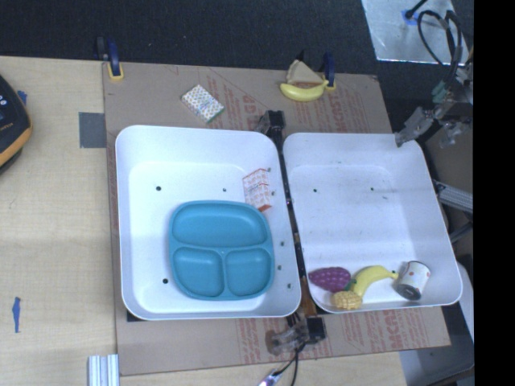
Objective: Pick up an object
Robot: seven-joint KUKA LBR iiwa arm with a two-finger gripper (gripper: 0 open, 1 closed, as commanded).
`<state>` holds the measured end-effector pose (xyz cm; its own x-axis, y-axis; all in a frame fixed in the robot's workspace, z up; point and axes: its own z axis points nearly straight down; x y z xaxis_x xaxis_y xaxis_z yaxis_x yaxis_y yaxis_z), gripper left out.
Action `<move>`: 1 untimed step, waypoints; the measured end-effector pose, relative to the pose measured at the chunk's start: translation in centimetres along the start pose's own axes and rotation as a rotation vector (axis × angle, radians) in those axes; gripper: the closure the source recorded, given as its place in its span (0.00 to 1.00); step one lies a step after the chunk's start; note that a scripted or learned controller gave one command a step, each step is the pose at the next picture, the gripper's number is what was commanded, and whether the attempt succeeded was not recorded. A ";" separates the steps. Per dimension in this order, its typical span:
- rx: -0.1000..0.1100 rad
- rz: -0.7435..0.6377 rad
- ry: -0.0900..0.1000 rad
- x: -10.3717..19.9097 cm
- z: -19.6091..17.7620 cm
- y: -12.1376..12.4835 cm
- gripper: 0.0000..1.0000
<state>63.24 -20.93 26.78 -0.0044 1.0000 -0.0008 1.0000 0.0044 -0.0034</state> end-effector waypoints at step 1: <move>0.001 -0.004 -0.001 0.0 -1.1 0.0 1.00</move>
<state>63.27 -20.96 27.88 -0.0084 1.0000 -0.0014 1.0000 0.0084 -0.0042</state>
